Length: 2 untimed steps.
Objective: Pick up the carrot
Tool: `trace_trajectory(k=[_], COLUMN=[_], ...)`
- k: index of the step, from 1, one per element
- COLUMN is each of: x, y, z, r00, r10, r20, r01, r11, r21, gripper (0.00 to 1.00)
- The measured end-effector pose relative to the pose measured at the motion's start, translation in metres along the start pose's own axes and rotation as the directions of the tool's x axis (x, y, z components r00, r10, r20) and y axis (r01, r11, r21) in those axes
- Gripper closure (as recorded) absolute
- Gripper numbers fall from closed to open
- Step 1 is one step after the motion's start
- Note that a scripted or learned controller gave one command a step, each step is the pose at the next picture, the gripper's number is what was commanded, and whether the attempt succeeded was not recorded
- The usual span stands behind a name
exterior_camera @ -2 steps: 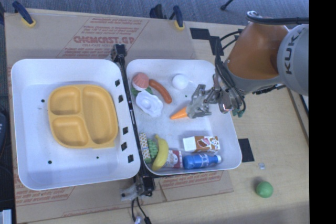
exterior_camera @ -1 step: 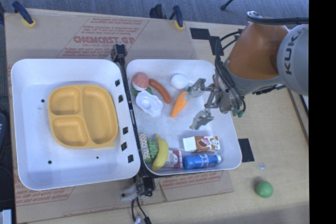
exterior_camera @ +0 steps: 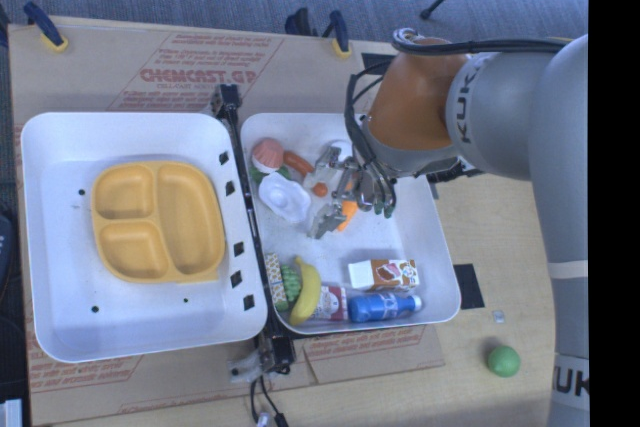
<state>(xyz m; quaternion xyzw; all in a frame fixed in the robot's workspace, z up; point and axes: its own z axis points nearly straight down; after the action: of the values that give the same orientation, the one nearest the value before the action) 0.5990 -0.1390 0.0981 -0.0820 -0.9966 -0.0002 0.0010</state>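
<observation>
- Nearest the camera, a green ball (exterior_camera: pixel 503 360) is seen on the bench, well outside the right bin (exterior_camera: pixel 425 215).
- Along the near wall of the right bin, a blue bottle (exterior_camera: pixel 385 306), a small carton (exterior_camera: pixel 383 272) and a banana (exterior_camera: pixel 307 290) are laid close together.
- Toward the middle of that bin, the gripper (exterior_camera: pixel 336 205) is lowered, with an orange piece, judged to be the carrot (exterior_camera: pixel 346 213), seen between its partly closed fingers.
- Just left of the gripper, a white cup (exterior_camera: pixel 283 198) is found; a knock could be caused by any sideways drift.
- The hold looks to be at the carrot's end, so a slip on lifting may be expected.
- Farther in the bin, a sausage-like piece (exterior_camera: pixel 297 162) and a pink ball (exterior_camera: pixel 267 154) are set.
- In the left bin (exterior_camera: pixel 50 245), a yellow tray (exterior_camera: pixel 157 219) is placed.
</observation>
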Motion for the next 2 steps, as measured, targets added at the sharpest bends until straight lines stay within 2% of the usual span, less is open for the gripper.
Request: trace_trajectory(k=[1,2], x=[-0.001,0.050], y=[0.000,-0.008], z=[-0.011,-0.109], r00=[1.000,0.980], r10=[0.000,0.199], r20=[0.002,0.003], r01=[0.000,-0.199], r11=[1.000,0.980], r21=[0.001,0.001], gripper=[1.00,1.00])
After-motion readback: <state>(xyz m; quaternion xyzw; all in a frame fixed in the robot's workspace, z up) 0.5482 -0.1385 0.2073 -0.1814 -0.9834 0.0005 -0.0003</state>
